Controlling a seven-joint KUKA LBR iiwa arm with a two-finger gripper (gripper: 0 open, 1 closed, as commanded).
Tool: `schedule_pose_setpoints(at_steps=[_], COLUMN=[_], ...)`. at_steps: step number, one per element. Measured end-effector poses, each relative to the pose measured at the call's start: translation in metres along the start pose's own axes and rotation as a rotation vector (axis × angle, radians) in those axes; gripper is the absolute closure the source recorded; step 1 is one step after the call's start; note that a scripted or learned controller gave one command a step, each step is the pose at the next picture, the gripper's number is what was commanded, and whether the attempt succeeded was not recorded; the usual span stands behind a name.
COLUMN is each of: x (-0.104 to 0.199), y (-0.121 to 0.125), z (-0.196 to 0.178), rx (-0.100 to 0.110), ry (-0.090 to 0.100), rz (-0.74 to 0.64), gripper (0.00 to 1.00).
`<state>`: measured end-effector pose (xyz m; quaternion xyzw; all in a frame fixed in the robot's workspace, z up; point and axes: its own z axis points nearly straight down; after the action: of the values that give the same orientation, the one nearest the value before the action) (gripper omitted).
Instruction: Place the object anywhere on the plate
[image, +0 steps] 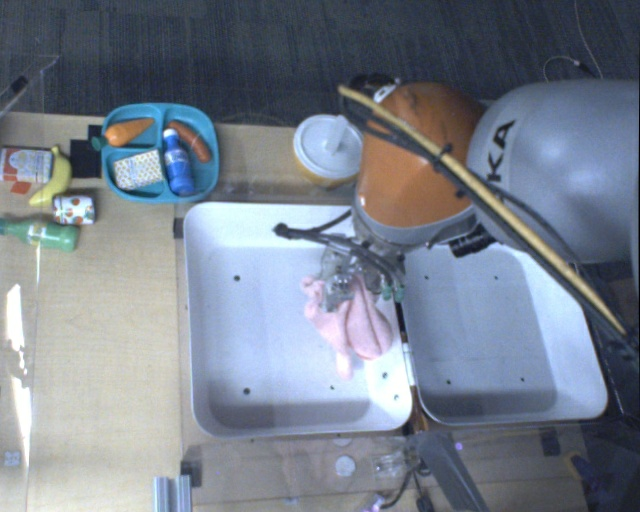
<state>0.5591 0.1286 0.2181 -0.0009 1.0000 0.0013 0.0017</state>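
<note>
While the big grey KUKA arm with its orange band (420, 165) leans in from the right, it hangs over the seam between the two shallow white plastic bins. Take the left bin (250, 330) as our landmark: its twin, the right bin (510, 340), sits touching its right wall. Beyond the left bin's far left corner sits a blue divided plate (205, 150), holding an orange carrot-shaped toy (130, 130), a small blue bottle (178, 165), a brownish sausage-shaped piece (198, 143) and a pale patterned square (138, 170). Just past the left bin's far right corner stands a yellow cup with a white lid (327, 148), partly tucked under the arm. Inside the left bin, close to its right wall, lies the soft pink, crumpled cloth-like object (352, 322), and the two-finger gripper (352, 282) is right down on its upper end. The metal parts overlap the pink material, but whether the gripper is released or clenched, I cannot tell. Well off to the left of the left bin, on the wooden bench (100, 380), we have a yellow banana toy (52, 178), a small red and white carton (25, 165), a little printed can lying on its side (73, 209) and a green bottle lying flat (42, 234).
</note>
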Motion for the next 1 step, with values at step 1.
schedule_pose_setpoints(at_steps=[1], x=[0.0207], y=[0.0473], z=[-0.0042], rx=[0.000], ry=[0.001], rz=[-0.001], gripper=[1.00])
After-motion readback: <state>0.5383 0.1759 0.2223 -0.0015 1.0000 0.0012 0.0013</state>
